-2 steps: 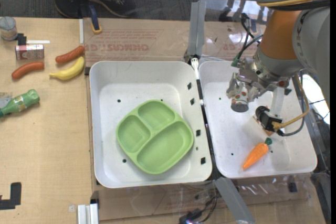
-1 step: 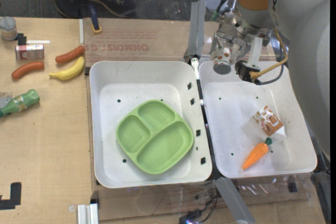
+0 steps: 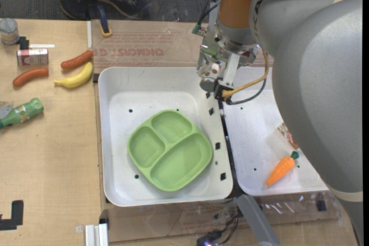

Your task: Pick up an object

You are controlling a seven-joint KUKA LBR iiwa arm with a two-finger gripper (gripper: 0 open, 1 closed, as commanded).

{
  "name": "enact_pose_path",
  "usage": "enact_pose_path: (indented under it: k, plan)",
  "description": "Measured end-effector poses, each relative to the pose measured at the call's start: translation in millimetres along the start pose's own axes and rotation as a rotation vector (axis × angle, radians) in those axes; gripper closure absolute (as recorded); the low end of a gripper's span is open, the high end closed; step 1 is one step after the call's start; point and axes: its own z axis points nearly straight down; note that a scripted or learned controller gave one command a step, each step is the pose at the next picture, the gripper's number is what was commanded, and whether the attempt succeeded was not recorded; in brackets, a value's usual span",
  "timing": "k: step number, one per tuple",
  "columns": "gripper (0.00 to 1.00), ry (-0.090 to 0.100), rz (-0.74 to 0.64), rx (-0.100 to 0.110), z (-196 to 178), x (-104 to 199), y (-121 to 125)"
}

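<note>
A green divided plate [image 3: 170, 150] lies flat in the left bin [image 3: 115, 124]. An orange toy carrot [image 3: 281, 171] with a green top lies near the front of the right bin [image 3: 253, 141]. A small reddish object [image 3: 286, 136] peeks out from under the arm's edge in the right bin. My gripper [image 3: 212, 84] hangs over the far end of the ridge between the two bins, above and right of the plate and well apart from the carrot. The big grey arm covers much of the right bin.
On the wooden bench to the left lie a banana [image 3: 76, 78], two sausages [image 3: 76, 59], a green bottle [image 3: 22, 112] and a small carton [image 3: 32, 56]. Cardboard [image 3: 144, 49] lies behind the bins.
</note>
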Motion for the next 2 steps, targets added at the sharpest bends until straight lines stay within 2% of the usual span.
enact_pose_path:
  k: [1,2]
  plan:
    - [1.0,0.0,-0.286,0.0,16,55,-55]
    - [1.0,0.0,-0.557,-0.004,-28,11,-3]
